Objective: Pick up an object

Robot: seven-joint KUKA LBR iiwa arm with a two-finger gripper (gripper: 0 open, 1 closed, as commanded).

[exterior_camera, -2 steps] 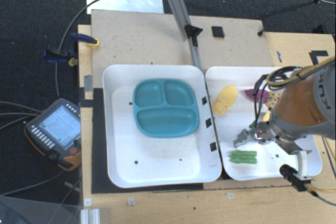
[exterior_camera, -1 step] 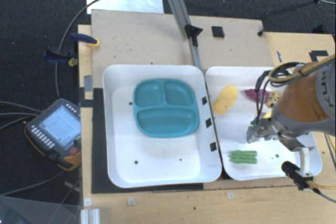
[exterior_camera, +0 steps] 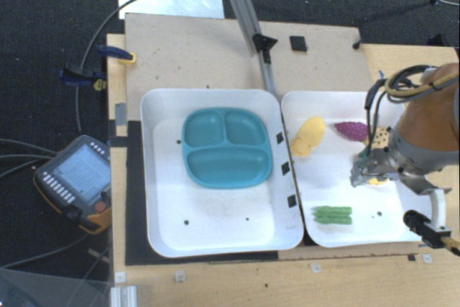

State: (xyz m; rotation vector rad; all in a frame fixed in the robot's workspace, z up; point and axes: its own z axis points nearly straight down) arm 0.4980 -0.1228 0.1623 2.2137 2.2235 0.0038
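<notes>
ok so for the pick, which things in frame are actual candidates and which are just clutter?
Candidates, all in the right bin:
- yellow object
- purple object
- green object
- small yellow piece under the pincer

Clutter:
- teal divided plate in the left bin
- teach pendant
- clamps and cables at the bench edge

The arm is grey with a big orange band. Black cables loop above its grey gripper.

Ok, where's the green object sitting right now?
The green object lies in the right bin, near its front edge, below the yellow object and left of the gripper.
</notes>
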